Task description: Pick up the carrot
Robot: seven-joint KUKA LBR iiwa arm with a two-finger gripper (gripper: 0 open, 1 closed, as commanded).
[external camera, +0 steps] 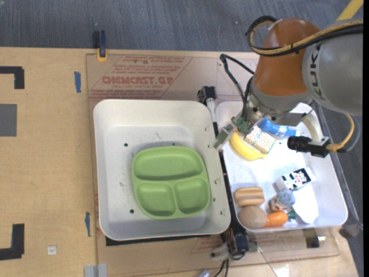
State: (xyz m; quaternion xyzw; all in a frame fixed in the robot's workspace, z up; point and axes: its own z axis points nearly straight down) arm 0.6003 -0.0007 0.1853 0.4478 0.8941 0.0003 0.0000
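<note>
Nothing of the pickup is seen done; the carrot [277,219] lies unheld in the right bin [337,198], well below the claw [245,122]; whether the claw is apart or together cannot be told; approach and grasp are judged left

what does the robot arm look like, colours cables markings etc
The arm is bulky and rounded, with a grey shell and a large orange band above the wrist. Part of some dark lettering shows on the grey shell near the band. Black and yellow cables loop over the orange section. The gripper below is small and metallic, with pale parts around it.
</note>
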